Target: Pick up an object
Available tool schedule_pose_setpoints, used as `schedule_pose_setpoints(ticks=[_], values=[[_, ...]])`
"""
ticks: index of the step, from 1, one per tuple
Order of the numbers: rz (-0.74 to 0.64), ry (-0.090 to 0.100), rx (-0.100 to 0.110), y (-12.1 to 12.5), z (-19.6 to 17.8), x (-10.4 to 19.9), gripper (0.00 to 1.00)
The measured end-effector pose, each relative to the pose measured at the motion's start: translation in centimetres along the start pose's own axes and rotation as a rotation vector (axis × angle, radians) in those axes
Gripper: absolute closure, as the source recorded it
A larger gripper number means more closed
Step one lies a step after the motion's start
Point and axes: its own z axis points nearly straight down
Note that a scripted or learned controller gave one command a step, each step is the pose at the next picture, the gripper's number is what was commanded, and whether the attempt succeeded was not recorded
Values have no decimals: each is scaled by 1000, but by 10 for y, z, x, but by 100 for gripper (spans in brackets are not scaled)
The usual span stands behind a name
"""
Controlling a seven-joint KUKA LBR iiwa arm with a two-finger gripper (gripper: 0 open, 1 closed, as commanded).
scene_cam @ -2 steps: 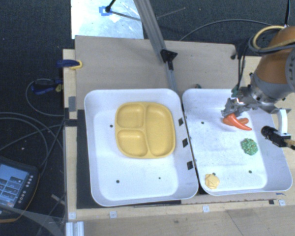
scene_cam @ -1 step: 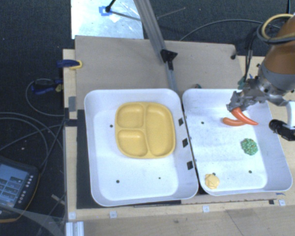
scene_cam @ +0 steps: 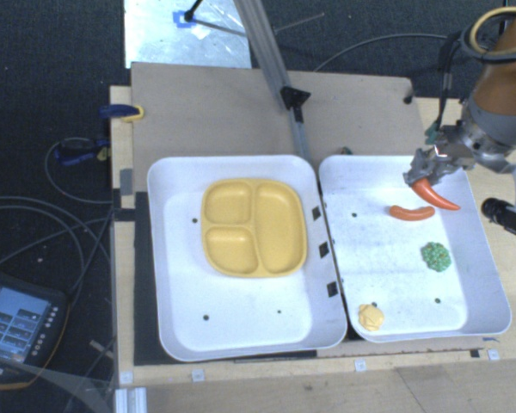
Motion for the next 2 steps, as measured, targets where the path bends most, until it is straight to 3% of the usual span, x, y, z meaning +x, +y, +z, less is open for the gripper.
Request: schedule_pose_setpoints(ticks=[2], values=[[-4,2,5,18,4,104,100]])
